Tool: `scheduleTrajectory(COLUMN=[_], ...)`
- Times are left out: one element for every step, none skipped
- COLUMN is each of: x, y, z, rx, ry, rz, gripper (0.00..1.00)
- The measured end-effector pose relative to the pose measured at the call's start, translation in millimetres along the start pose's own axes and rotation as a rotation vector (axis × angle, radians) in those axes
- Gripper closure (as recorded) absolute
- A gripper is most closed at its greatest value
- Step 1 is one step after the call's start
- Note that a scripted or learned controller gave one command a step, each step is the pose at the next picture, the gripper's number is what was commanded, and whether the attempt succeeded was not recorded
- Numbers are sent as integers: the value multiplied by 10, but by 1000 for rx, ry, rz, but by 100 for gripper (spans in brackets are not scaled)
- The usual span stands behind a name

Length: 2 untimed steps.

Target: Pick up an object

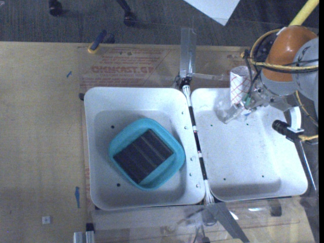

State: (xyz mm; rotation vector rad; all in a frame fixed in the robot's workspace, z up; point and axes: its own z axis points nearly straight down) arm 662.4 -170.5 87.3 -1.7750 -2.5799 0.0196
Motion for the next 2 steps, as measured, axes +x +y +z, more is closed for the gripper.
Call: scheduleTrajectory(x=[-19,242], y=[42,99], z=[-480,-25], rx=[-19,0], ry=[-6,-8], rz=[-95,-264], gripper=[0,0])
